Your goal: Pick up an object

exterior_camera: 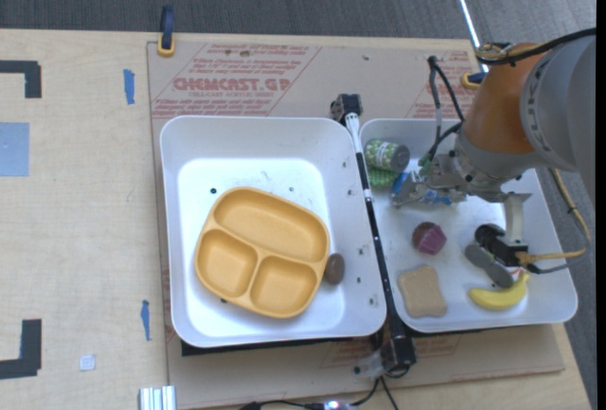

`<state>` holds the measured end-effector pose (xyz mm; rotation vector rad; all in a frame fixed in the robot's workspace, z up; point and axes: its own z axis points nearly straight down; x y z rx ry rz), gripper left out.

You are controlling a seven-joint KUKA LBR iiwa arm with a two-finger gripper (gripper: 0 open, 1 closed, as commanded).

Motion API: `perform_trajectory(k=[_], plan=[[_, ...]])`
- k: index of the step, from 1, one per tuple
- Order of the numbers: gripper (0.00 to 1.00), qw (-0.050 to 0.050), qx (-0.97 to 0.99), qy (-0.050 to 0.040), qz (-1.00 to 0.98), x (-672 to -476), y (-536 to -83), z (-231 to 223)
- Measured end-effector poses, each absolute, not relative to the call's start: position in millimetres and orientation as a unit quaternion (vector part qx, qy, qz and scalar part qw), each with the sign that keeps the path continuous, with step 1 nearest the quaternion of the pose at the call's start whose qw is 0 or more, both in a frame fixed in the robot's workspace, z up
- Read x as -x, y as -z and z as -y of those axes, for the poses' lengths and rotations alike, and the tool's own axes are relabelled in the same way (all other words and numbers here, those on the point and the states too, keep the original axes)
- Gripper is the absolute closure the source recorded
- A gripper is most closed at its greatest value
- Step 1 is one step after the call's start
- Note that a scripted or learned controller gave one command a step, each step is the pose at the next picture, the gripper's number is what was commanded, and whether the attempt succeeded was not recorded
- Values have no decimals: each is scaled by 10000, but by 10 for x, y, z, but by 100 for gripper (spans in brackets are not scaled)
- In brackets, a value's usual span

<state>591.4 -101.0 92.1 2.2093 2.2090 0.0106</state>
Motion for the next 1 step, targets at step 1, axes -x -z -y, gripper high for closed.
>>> perform_trajectory(k=[1], plan=[[0,56,-7064,-40,-7078,-5863,-915,1042]])
